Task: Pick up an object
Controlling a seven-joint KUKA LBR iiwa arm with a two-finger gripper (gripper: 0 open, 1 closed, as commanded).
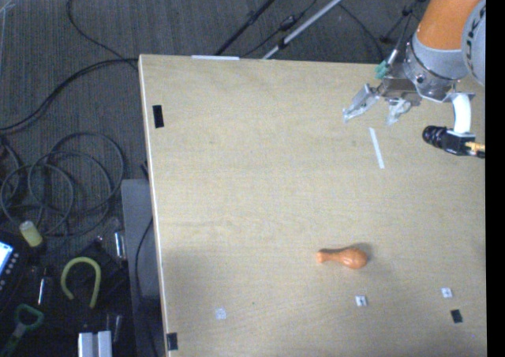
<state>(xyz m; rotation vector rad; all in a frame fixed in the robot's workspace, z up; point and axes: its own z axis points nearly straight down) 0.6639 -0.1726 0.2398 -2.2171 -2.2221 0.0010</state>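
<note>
The end effector (377, 110) is hanging with its fingers spread and nothing between them, so the approach step is pending. The orange pear-shaped object (344, 257) is lying on the bench (237, 189), well apart toward the camera; reaching it calls for travelling there and descending.

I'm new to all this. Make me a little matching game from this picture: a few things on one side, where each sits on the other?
Things:
1. small orange pear-shaped object
2. thin white stick
3. robot's metal gripper
4. yellow-green curved hook

Places:
A. on the floor, lower left
B. above the tabletop, upper right
C. lying on the tabletop just below the gripper
D. lying on the tabletop, lower middle

Pairs: 1-D, 2-C, 3-B, 4-A
</note>
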